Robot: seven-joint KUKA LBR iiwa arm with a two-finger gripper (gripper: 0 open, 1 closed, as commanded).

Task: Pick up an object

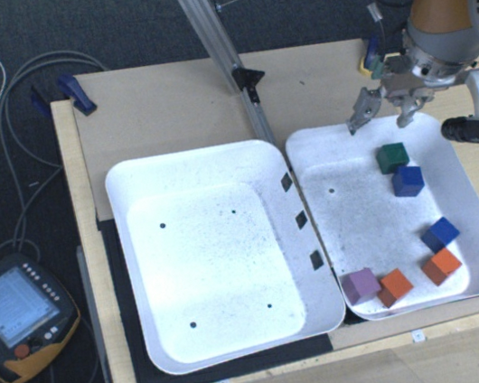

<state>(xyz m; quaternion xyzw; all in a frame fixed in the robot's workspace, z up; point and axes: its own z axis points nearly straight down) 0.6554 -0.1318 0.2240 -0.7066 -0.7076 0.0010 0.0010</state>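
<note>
Six blocks lie in the right bin; the hand, spread open and holding nothing at upper right, should descend squarely astride the green block.

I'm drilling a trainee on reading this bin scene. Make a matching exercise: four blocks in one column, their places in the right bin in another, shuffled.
Things:
1. green block
2. purple block
3. gripper
4. blue block

Places:
A. near-left corner of the right bin
B. above the bin's far edge, fingers apart, holding nothing
C. far part of the bin, just beyond another blue block
D. right side, just beyond an orange block

Pairs: 1-C, 2-A, 3-B, 4-D
</note>
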